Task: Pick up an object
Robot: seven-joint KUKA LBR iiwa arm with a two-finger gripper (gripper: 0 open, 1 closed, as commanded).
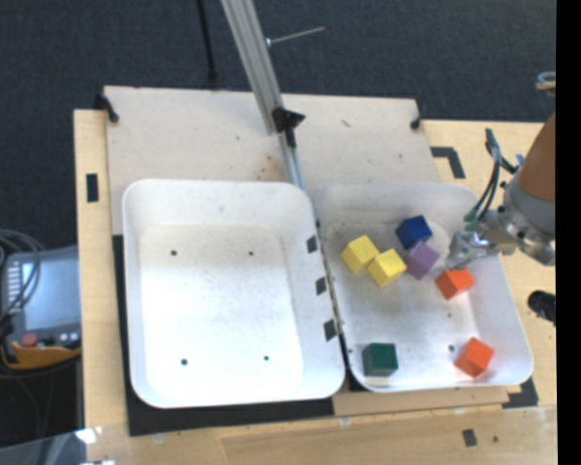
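Orange cube (454, 283) under fingers (462, 248), purple cube (422, 259) beside — blue cube (413, 231) near

Dark carpet floor (97, 27); tan wooden bench (261, 114); aluminium rail (250, 37); cables, monitor (39, 294) left.

two white bins (136, 260), seven blocks (379, 357)

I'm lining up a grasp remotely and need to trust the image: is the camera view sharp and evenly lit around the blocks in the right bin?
Camera view: lighting is soft and even, with faint shadows under the blocks and no strong glare on the right bin. The picture is slightly soft overall; the tool looks blurred, so its edges near the orange block are hard to read.
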